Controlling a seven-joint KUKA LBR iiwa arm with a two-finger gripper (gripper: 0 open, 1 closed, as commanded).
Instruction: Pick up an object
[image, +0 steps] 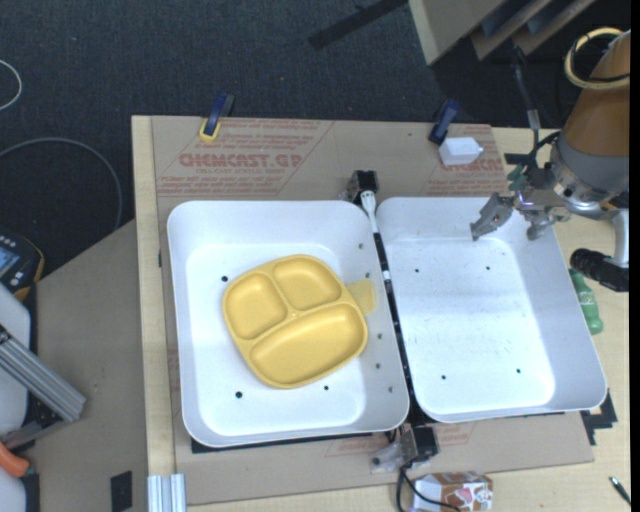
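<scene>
Above right bin (560, 385) — claw (512, 219); yellow tray (294, 320) left.

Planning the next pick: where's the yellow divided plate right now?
The yellow divided plate lies flat in the left bin, near its middle, its right edge close to the divider between bins. The gripper hangs over the right bin's far corner.

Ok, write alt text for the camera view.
A yellow divided plate lies in the left white bin. The grey arm's gripper hangs over the right bin at its far right corner, holding nothing.
</scene>
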